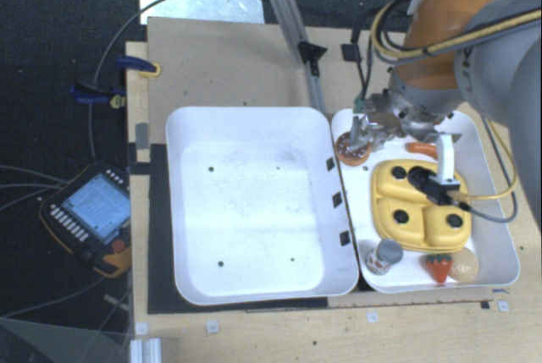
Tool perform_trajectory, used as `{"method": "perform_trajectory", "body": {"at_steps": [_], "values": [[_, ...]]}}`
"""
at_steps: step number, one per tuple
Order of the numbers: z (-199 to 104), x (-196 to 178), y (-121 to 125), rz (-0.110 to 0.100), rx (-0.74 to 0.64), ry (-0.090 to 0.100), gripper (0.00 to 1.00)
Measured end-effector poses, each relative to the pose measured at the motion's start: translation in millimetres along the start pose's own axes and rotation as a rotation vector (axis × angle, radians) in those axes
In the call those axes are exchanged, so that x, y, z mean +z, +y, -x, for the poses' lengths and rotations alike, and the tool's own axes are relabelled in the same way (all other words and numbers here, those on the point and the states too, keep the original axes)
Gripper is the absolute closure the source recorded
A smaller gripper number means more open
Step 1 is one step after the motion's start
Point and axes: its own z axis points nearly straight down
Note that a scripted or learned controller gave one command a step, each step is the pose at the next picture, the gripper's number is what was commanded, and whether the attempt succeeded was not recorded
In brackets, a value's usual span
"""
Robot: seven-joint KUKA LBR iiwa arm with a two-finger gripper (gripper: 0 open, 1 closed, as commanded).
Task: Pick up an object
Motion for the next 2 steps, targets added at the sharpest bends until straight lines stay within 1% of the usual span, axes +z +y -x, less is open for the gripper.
{"method": "perform_trajectory", "body": {"at_steps": [2], "values": [[-121, 0, -14, -0.002, -0.002, 0.001, 1.0]]}}
